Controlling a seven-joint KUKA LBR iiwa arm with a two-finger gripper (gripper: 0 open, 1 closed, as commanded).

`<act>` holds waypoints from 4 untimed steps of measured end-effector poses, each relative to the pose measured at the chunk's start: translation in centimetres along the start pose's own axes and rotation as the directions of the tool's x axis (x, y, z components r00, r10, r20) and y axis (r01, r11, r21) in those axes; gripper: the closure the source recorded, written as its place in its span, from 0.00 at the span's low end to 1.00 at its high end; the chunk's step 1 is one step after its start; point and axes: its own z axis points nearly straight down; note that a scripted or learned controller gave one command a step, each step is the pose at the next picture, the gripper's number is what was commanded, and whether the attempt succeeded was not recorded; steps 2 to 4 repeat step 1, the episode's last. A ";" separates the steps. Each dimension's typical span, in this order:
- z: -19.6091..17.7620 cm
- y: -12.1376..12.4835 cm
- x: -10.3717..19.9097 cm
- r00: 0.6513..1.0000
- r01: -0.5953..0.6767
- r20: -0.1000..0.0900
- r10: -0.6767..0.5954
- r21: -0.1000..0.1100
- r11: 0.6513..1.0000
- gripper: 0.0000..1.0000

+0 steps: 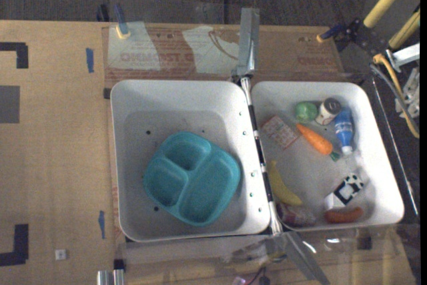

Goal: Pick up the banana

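Grey arm's hand: spread or pressed together, can't tell; banana's spot rel. to it can't tell either.
Banana (283,187): in right bin (381,143), lower-left part, lying along the bin's left wall, curved, yellow, nothing on top of it.
Nearest to banana: clear crumpled wrapper (298,215) just below it; pink waffle-pattern square (279,132) above it, apart.
Mid bin: carrot (313,139) lying at a slant, tip toward upper left, well clear of banana.
Back of bin: green round fruit (306,111), small dark-lidded jar (328,111) beside it, blue bottle (343,130) on its side next to the carrot's thick end.
Front-right of bin: black-and-white checked block (348,188); red sausage (344,214) below it, near front wall.
Left bin (133,103): teal divided plate (192,177), tilted w/ respect to the walls.
Surface (53,143): brown board, blue tape bits, black corner marks at left.
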 end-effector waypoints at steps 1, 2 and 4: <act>0.8 2.2 2.0 0.998 -0.058 -0.001 0.058 -0.001 0.998 1.00; 0.8 2.2 2.0 0.998 -0.058 -0.001 0.058 -0.001 0.998 1.00; 0.8 2.2 2.0 0.998 -0.058 -0.001 0.058 -0.001 0.998 1.00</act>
